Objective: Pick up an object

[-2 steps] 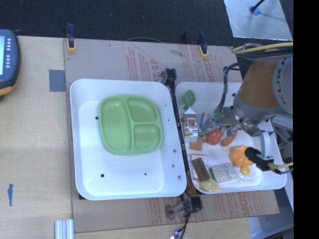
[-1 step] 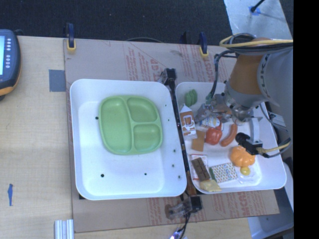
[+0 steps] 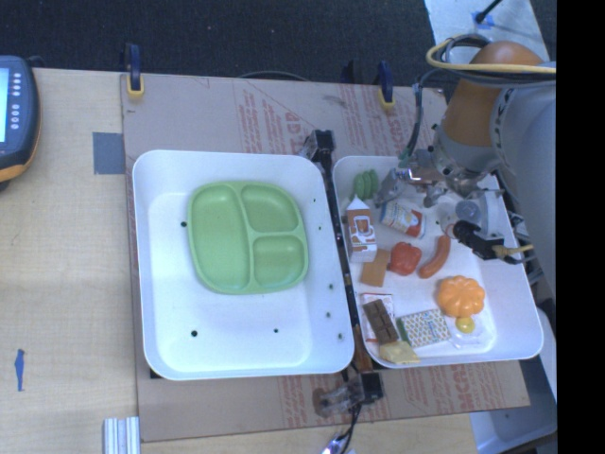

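Hanging low over the far end of the right bin (image 3: 529, 343), the gripper (image 3: 413, 180) sits among the toy food there, but its metal parts blur together against the white floor and I cannot tell its state or whether it has anything. The grey arm (image 3: 510, 130) with its orange band reaches in over the bin's far right corner.

Just beneath and beside the gripper lie a small white-and-orange packet (image 3: 402, 218) and a green piece (image 3: 366, 183) near the far left corner. Along the bin's left wall stands a little carton (image 3: 359, 232), with a tan wedge (image 3: 373, 272) next to it. Toward the middle are a red pepper-like piece (image 3: 405, 258) and an orange sausage (image 3: 435, 256), touching or nearly so. Nearer the front edge sit an orange pumpkin (image 3: 460, 295), a small yellow ball (image 3: 464, 325), a brown bar (image 3: 380, 320) and a patterned flat packet (image 3: 423, 328).

The packet by the gripper is the likeliest pick. It looks light and thin, probably soft and crinkly, so a pinch across its narrow width should serve; flat on the floor, it may slip away.

The left bin (image 3: 151, 253) holds a green divided plate (image 3: 249, 235) on the counter (image 3: 66, 282).
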`<state>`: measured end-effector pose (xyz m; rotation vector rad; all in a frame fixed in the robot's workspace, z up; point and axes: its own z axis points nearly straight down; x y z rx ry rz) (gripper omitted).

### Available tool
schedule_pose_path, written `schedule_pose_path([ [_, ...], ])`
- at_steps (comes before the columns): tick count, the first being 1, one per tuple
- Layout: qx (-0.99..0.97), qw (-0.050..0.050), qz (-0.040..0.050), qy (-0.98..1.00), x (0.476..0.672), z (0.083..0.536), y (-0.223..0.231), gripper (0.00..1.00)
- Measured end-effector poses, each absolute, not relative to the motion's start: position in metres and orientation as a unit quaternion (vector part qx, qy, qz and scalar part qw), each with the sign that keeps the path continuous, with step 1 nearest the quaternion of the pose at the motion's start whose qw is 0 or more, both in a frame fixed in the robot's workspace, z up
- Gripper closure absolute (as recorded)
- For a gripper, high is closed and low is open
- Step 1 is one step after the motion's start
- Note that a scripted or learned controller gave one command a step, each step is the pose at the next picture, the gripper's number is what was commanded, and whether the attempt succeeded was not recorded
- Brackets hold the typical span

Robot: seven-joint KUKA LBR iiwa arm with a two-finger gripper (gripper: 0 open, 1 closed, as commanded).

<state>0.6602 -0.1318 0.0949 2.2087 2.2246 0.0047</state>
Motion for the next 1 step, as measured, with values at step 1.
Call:
schedule_pose_path([
  [1, 0.707, -0.004, -0.0027, 0.708, 0.5549, 0.0914, -0.1853, 0.00],
])
